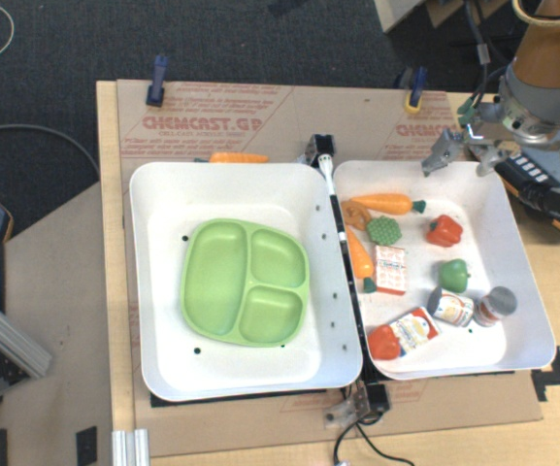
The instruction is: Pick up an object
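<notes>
White plastic, two shallow bins side by side on a brown board: left bin (153, 260) at frame centre-left, right bin (522, 289) at centre-right. Arm (548, 56), grey with orange band, at upper right; its gripper (467, 154) hangs over the right bin's upper edge, fingers spread apart with nothing between them. Green divided plate (245, 282), three compartments, flat in the middle of the left bin. Right bin contents: long carrot (382, 203) near its top; second carrot (359, 254) along its left wall; red-and-white packet (405, 334) at lower middle; white carton (390, 269) just beside the second carrot; small can (453, 309) and brown-lidded jar (496, 305) side by side at lower right; red pepper (444, 230); green pepper (454, 275); green textured piece (384, 230) under the long carrot.
</notes>
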You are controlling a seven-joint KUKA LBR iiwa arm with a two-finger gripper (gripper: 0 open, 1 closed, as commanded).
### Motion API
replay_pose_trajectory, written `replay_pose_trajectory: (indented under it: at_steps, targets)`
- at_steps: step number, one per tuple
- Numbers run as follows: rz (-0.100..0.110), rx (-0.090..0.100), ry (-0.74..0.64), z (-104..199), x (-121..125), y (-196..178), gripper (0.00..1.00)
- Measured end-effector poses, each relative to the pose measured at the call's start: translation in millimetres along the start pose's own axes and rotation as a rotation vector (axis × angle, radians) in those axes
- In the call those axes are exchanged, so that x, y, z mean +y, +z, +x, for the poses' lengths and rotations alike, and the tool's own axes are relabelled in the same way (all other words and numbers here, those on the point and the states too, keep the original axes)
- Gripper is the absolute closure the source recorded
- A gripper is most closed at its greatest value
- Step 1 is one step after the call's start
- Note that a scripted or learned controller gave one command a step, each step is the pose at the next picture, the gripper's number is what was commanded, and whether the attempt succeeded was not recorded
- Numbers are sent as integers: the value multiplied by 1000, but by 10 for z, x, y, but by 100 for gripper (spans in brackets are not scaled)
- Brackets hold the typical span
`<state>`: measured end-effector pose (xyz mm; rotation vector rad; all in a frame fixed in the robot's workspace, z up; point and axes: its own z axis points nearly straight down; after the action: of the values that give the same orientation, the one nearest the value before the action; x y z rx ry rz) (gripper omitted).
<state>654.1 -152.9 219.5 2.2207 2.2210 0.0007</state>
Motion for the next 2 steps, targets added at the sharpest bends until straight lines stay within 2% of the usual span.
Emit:
replay_pose_trajectory:
  at_steps: [1, 2]
  targets:
    - [0, -3, -2, -131, 12, 1186, 0]
    - [5, 3, -2, 337, -510, 1348, 0]
